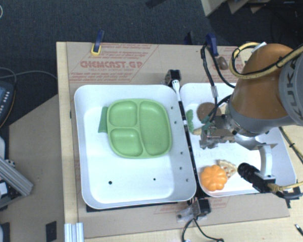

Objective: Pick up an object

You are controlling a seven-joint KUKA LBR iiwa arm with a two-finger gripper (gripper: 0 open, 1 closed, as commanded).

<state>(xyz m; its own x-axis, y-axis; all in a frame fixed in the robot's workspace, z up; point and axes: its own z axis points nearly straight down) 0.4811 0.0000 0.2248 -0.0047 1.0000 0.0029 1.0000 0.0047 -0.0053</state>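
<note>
Orange pumpkin-like object (pixel 213 178): right bin (pixel 288 171), front part, lying free; pale tan piece (pixel 226 166) just beside it, maybe touching.
Brown round object (pixel 206 110): right bin, back-left area, partly hidden by cables.
Green strip (pixel 190 119): right bin, close against its left wall.
Green divided plate (pixel 139 127): left bin (pixel 91 155), middle, lying flat; darker green flap (pixel 102 120) pokes out at its left edge.
Arm (pixel 262 89): comes in from the right and hangs over the right bin, covering much of it.
Jaws: low over the left-middle of the right bin, between the brown round object and the orange pumpkin-like object. Can't tell if open or closed from this angle. No object visibly held.
Task thing: any object counts. Nearest candidates are the brown round object, the green strip and the orange pumpkin-like object, all in the right bin; can't tell which is targeted.
Done so far (judged): the arm is down in the right bin, so this looks like the approach or grasp-attempt stage.
Left to do (judged): a confirmed grip on one object, then a lift clear of the bin floor. Everything visible lies in a bin, nothing raised.
Desk (pixel 73 84): brown board, carries both bins side by side.
</note>
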